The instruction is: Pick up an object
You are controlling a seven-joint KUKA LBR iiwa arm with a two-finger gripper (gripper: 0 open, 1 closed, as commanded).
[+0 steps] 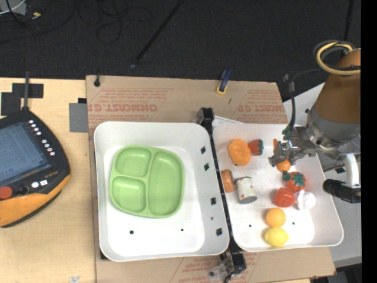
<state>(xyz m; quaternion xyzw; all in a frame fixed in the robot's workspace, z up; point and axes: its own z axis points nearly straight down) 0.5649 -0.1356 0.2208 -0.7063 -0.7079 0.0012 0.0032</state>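
Gripper: the gripper (pixel 285 156) hangs over the far right part of the right bin (pixel 330 232), its dark fingers pointing left and down; whether the jaws are spread or pressed together cannot be told from this angle.
Nearest object: a small orange piece (pixel 284 165) lies right at the fingertips, too crowded by them to say if it is pinched or only touched.
Red pieces: a red item with a green top (pixel 294 180) sits just near of the fingertips; a red tomato-like item (pixel 284 198) lies beside it, nearer still.
White piece: a white lump (pixel 305 201) touches the tomato-like item on its right.
Round fruits: an orange ball (pixel 275 217) and a yellow ball (pixel 276 236) sit touching each other at the bin's near edge.
Middle of the bin: a small grey-and-white can (pixel 244 189) lies tilted, with an orange carrot-like piece (pixel 227 180) just to its left against the bin wall.
Far side of the bin: a large orange lumpy fruit (pixel 239 151) with a small red strawberry-like piece (pixel 255 147) just to its right.
Left bin: the left bin (pixel 112 234) holds a green divided plate (pixel 147 181) with three compartments, lying flat near its centre.
Arm: the grey arm (pixel 336 114) with its orange band enters from the right.
Bench surroundings: an orange-and-grey control pendant (pixel 26 164) rests well left of the bins; cardboard (pixel 153 99) lies under both bins.
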